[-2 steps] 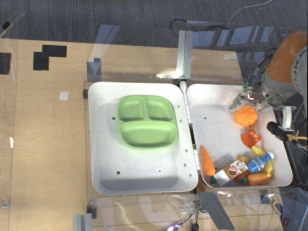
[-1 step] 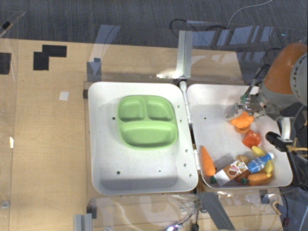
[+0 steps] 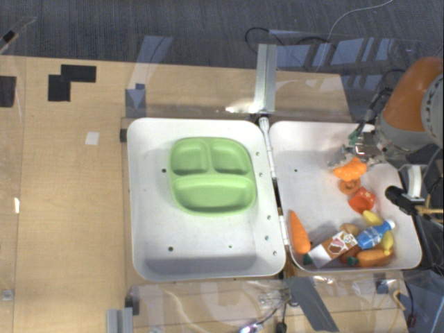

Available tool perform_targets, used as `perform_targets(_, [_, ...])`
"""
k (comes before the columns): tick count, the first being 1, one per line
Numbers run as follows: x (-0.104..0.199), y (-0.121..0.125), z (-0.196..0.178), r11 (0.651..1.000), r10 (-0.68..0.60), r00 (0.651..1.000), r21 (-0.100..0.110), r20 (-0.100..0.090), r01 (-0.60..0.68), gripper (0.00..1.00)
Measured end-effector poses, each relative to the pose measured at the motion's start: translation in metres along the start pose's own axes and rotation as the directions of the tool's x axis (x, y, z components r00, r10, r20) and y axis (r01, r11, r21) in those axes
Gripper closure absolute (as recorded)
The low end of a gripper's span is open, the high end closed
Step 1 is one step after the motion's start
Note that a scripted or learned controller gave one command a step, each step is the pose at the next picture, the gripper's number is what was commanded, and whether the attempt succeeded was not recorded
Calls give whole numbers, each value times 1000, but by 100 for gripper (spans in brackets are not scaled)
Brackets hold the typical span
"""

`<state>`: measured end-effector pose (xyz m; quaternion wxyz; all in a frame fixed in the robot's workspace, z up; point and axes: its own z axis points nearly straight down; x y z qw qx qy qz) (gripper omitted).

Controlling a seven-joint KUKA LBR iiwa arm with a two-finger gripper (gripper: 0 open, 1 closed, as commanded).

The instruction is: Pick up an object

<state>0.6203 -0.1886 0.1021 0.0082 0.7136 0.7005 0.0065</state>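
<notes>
Orange toy [image 3: 350,169] under gripper [image 3: 359,147] | carton [image 3: 338,245] label unreadable

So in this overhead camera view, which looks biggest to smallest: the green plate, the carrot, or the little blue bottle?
1. Green plate, by far the largest.
2. Carrot.
3. Blue bottle, a bit smaller than the carrot, though partly hidden among the other toys, so that gap is unsure.

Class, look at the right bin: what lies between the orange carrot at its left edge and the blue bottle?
In the camera view, a small carton lies between the carrot and the blue bottle.
</notes>
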Motion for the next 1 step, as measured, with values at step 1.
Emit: perform_targets(1, [63, 18, -93, 1000, -21, 1000, 13, -3, 21, 100])
